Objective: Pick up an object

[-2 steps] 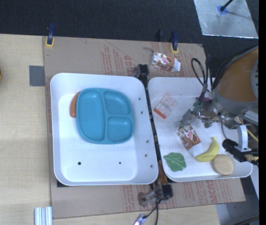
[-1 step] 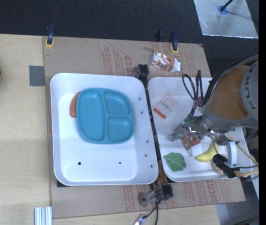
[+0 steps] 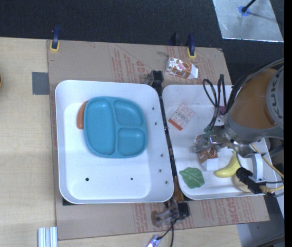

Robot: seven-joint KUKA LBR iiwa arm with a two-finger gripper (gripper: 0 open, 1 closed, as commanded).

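A yellow banana (image 3: pixel 227 169) lies in the right bin (image 3: pixel 187 94), near its front right corner, long axis running diagonally from lower left up to the right. The pincer (image 3: pixel 206 144) hangs low over the bin just left of it, above a small brown packet (image 3: pixel 208 154); whether it is spread or pressed together cannot be told. The bin also holds one green leaf (image 3: pixel 192 177) and one white-and-red packet (image 3: pixel 181 116). The left bin (image 3: pixel 110 187) holds one blue divided plate (image 3: pixel 116 127). Both bins sit on brown cardboard (image 3: pixel 110 60) over the pale wooden surface (image 3: pixel 12 153); dark floor lies beyond.
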